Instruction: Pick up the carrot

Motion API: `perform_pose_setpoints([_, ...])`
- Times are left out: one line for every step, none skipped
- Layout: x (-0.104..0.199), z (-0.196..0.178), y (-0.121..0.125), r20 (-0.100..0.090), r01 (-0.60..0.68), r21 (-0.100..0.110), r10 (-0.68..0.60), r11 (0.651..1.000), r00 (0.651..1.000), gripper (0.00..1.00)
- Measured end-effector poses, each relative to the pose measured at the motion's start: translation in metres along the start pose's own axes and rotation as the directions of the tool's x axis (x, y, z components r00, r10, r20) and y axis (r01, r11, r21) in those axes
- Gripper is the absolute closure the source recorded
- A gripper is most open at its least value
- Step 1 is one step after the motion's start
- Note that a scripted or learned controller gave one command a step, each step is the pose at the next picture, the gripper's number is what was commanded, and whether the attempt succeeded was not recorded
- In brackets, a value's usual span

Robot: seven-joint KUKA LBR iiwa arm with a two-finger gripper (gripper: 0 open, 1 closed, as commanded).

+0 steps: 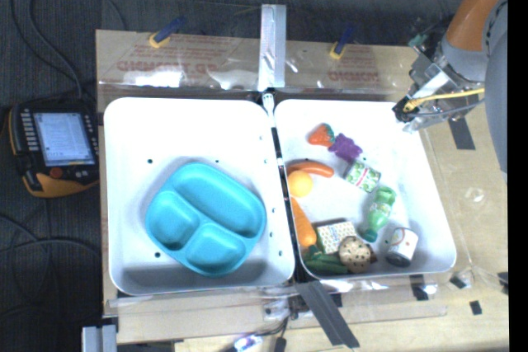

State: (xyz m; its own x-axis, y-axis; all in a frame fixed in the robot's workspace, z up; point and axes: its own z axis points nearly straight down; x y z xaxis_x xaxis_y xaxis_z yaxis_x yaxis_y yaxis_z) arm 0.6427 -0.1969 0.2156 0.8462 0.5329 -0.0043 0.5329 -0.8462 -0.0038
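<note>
In the camera view the task is at its first step: the gripper (pixel 410 113) hangs at the upper right of the frame, over the far right corner of the right shallow white bin (pixel 433 202), and it holds nothing. I cannot tell if the jaws are spread or pressed together, because they are small and dark against the rim. The carrot, a long orange plastic toy (pixel 302 225), lies in the lower left part of the right bin, just beside the wall that divides the two bins, below a round yellow-orange toy fruit (pixel 299 185). I judge that the next move calls for a long travel down and to the left, then a descent close to that wall, which leaves little room on one side. The lower end of the carrot is hard to make out among a dark green toy vegetable (pixel 326 263) and a white checked block (pixel 334 236). The left bin holds a blue divided plastic plate (pixel 206 216).
</note>
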Motion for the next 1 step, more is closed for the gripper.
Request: perform_pose_setpoints([-0.0518,-0.0566,-0.0014,-0.001,-0.094,-0.002,0.094,0.996,0.996,1.0])
